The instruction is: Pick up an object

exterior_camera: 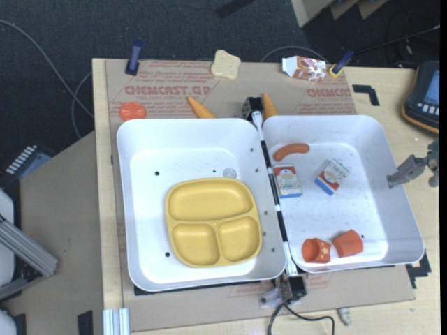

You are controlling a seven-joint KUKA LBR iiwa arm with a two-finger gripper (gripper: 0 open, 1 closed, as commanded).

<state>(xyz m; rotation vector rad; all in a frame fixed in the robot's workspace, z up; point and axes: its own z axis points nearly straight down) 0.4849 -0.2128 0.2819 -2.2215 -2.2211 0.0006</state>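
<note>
The right white bin [370, 135] holds several small items: an orange-red sausage [290, 151] near its back left, a red and white carton [288, 181], a blue and white carton [331, 175], and two red-orange toy pieces [317, 250] [348, 243] near the front rim. A grey part of my gripper [399, 175] reaches in at the bin's right rim, apart from all of these items. Nothing is seen held in it. Its tip is too small and dim to read.
The left bin [140, 152] holds a yellow divided plate [213, 220] and a small silver disc [230, 174]. Behind the bins on the cardboard lie a bread slice [225, 63], a carrot [201, 108], an orange disc [131, 110] and a small carton [305, 68]. A dark device [426, 100] sits far right.
</note>
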